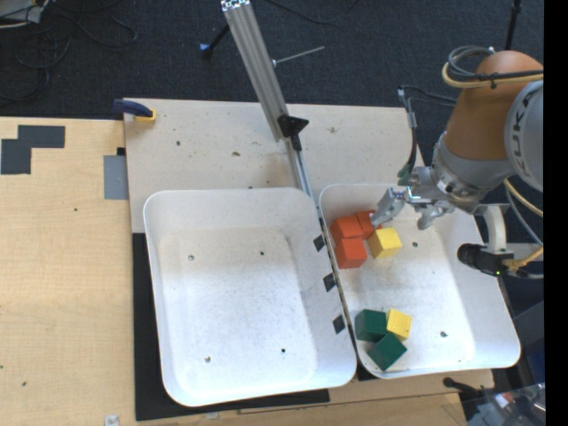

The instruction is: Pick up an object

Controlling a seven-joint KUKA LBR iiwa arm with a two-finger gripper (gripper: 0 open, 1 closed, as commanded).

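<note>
Right bin (497, 344): your stock is two orange blocks (350, 239) against the divider, a yellow cube (385, 242) beside them, and green blocks (379, 335) near the front. Gripper (410, 208) hovers just above the yellow cube, jaws spread, holding nothing, likely poised to descend.

Brightness: even and moderate on the bench (222, 140); floor above it dark.
Bins: left bin (232, 295) near-white, slightly washed out, speckles still legible.
Shadows: soft and short, just beside the blocks (351, 238) in the right bin (461, 327).
Glare: mild sheen on the orange band (484, 105).
Focus: fairly sharp at the bins; arm edges slightly soft.
Grain: visible in the dark floor.
</note>
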